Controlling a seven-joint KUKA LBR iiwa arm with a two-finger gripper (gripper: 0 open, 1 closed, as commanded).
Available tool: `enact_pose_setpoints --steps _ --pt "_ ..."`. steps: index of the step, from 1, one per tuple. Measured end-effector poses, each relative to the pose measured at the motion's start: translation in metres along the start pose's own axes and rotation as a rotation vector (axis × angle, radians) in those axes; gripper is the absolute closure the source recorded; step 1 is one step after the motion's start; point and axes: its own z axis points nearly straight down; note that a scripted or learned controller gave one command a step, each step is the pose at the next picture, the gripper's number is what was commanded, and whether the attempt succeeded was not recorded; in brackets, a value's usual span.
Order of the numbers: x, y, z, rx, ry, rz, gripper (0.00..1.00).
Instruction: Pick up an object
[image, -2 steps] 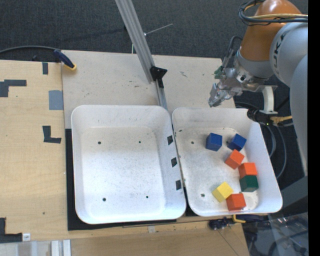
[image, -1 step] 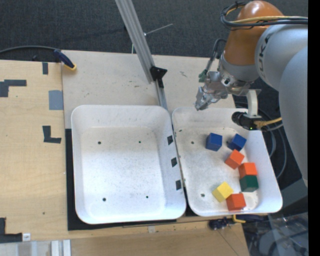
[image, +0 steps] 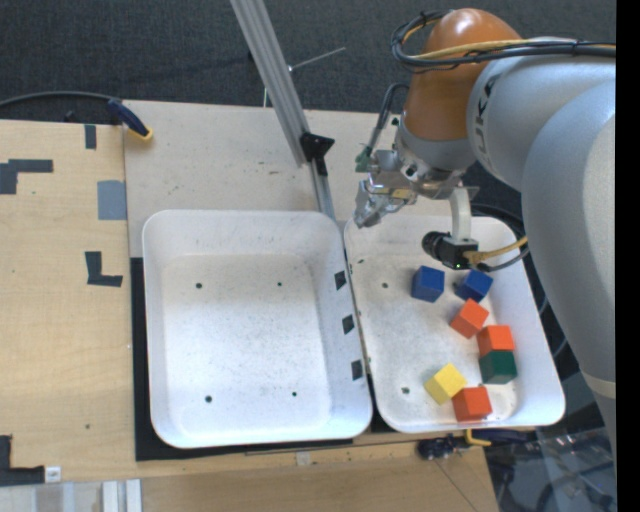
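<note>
Over the right bin's (image: 400, 400) far left corner, the tool (image: 372, 208) is hanging above the rim, and I cannot tell how it is set or whether it is carrying anything. Down inside that bin, the blocks are sitting apart from it toward the near right, the blue block (image: 427, 283) lying closest, with a second blue block (image: 476, 285) and the orange block (image: 468, 318) just beyond. Left of them, the left bin (image: 160, 240) is resting on the tabletop (image: 60, 330).

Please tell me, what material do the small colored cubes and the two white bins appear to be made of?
The cubes, for example the blue cube and the yellow cube, look like painted wood or foam: matte, sharp-edged, without gloss. The bins, left bin and right bin, look like thin molded plastic: smooth, rounded rims, slightly speckled.
</note>
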Motion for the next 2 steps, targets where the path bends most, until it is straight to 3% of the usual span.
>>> enact_pose_setpoints --steps 2 --pt "0.101 -0.022 -0.015 -0.003 0.001 -0.001 1.0"
